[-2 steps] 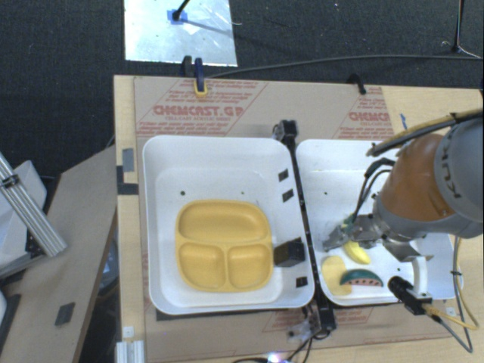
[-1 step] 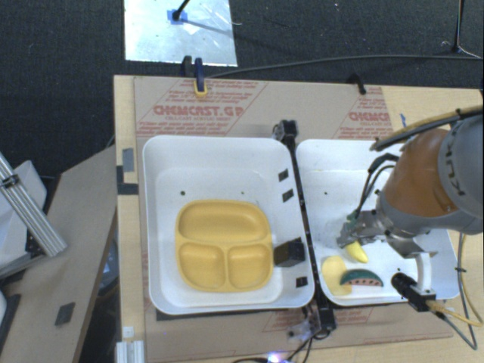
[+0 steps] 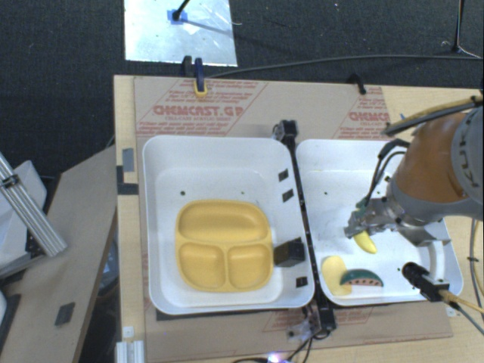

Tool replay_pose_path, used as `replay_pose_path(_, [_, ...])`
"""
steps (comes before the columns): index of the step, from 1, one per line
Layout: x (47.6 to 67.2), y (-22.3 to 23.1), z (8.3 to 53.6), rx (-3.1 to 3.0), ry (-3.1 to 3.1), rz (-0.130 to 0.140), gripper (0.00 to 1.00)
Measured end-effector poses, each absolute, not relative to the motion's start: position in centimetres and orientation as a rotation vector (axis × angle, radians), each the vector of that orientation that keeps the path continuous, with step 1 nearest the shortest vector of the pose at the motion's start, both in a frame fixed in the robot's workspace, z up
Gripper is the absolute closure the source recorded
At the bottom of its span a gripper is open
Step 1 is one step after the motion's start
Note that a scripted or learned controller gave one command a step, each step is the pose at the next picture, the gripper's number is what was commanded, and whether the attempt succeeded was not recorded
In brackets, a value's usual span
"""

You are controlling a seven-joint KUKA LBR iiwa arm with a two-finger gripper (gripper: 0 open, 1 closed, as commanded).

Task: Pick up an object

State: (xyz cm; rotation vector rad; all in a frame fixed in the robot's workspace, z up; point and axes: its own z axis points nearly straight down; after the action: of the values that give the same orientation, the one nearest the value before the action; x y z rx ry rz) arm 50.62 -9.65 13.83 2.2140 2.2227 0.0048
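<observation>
Camera view: the gripper [image 3: 361,228] sits low in the right bin [image 3: 333,165], at the right of the frame, at the end of the grey and orange arm [image 3: 435,169] that reaches in from the right edge. Just under its tip, toward the lower right of the frame, lies a small yellow banana [image 3: 366,242]; its upper end looks to touch or slip under the jaws, and its long axis runs down and a little right from there. Whether the jaws are released or clenched cannot be told, since the wrist hides them from above.

Further down and left, near the bin's bottom edge, rest a pale yellow rounded piece [image 3: 333,268] and a watermelon slice [image 3: 361,280], close together and apart from the jaws.

The left bin [image 3: 159,203] holds a yellow divided tray [image 3: 224,244], well away from the arm.

The banana is plainly the nearest candidate, so a lift here turns on whether the jaws straddle its short width.
</observation>
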Motion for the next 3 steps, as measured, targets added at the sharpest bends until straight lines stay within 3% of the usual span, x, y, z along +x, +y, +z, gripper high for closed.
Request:
replay_pose_path(2, [50.3,-9.6,24.6,2.212,2.222,0.007,1.00])
replay_pose_path(3, [53.3,-5.1,25.3,2.209,2.230,0.007,1.00])
